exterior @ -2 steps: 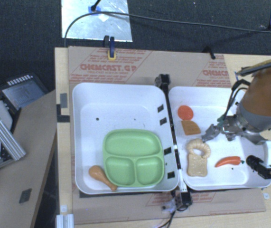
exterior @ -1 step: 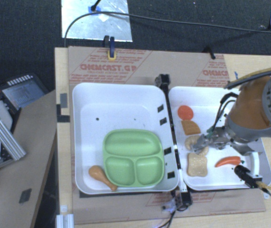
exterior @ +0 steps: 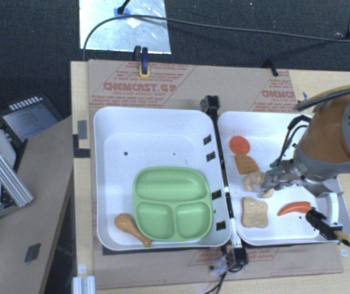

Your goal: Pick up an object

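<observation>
Jaws [exterior: 271, 182] low in right bin [exterior: 322, 237], grip state impossible to tell. Pale lump [exterior: 254, 180] touching jaws' left; brown piece [exterior: 246, 164] just above, toast slice [exterior: 254, 212] below, red chili [exterior: 293, 208] lower right.

- The two bins [exterior: 156, 118] are white, with little black marks on the wall between them.
- The plate [exterior: 171, 202] in the left bin is light green.
- The drumstick [exterior: 132, 227] beside it is tan and light brown.
- In the right bin, the round thing [exterior: 239, 144] is red-orange.
- The chunk [exterior: 246, 164] under it is brown-orange.
- The lump [exterior: 253, 180] by the claw [exterior: 269, 185] is pale cream.
- The toast piece [exterior: 254, 212] is light tan.
- The pepper [exterior: 293, 208] is red-orange.
- The arm [exterior: 331, 133] is grey with an orange band.
- The cardboard [exterior: 162, 84] is tan with red letters.
- The counter [exterior: 34, 188] is beige.
</observation>
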Controlling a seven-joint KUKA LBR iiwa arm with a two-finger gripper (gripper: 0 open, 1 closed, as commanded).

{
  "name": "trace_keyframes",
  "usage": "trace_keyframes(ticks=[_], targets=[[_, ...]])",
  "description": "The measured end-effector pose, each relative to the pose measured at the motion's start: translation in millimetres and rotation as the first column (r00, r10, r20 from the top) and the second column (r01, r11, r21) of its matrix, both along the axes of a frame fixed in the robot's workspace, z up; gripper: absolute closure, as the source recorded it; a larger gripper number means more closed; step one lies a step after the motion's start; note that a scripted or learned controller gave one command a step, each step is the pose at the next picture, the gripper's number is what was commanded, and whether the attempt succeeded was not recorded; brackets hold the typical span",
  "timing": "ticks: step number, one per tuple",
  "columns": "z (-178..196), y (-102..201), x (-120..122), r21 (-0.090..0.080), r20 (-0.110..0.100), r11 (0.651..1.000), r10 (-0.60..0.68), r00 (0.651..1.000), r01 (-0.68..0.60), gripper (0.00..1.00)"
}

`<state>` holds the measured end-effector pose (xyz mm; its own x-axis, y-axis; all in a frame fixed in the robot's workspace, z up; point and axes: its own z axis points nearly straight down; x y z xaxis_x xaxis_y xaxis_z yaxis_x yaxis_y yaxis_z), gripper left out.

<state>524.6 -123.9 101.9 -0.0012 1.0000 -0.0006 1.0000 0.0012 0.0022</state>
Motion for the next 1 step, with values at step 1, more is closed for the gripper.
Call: trace_keyframes(ticks=[1], targets=[[50.8,9.5,5.4,0.0,0.004,1.0,0.003,1.0,-0.003,1.0]])
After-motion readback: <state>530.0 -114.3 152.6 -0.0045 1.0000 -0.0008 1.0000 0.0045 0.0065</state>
